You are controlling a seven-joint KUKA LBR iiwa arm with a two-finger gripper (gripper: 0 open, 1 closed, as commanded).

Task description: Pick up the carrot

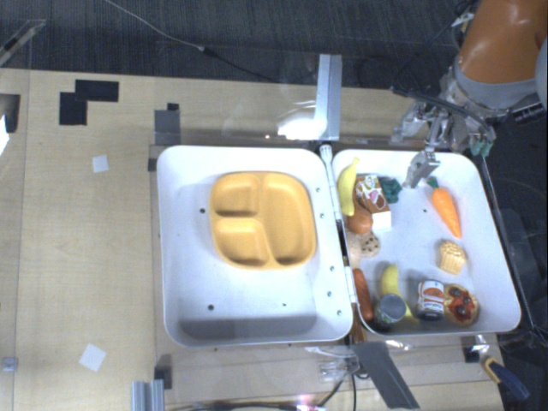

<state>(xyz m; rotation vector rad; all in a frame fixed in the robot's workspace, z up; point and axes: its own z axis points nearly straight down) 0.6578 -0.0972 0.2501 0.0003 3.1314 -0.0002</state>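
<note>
Right bin [501,255]: carrot [446,211] lies near the far right wall, tip toward the near side. Bare white floor on its left, between it and the snack packet [372,193]; open approach from above and from the left. Gripper [422,168] hangs just beside the carrot's leafy end, near the far rim.

Obstacles: corn piece [452,257] near the carrot's tip; can [432,299] and strawberries [462,305] along the near wall. Banana [347,187] and hot dog [363,291] line the left wall.

Left bin [171,255]: yellow divided tray [261,219] in the middle, bare floor all round it.
</note>
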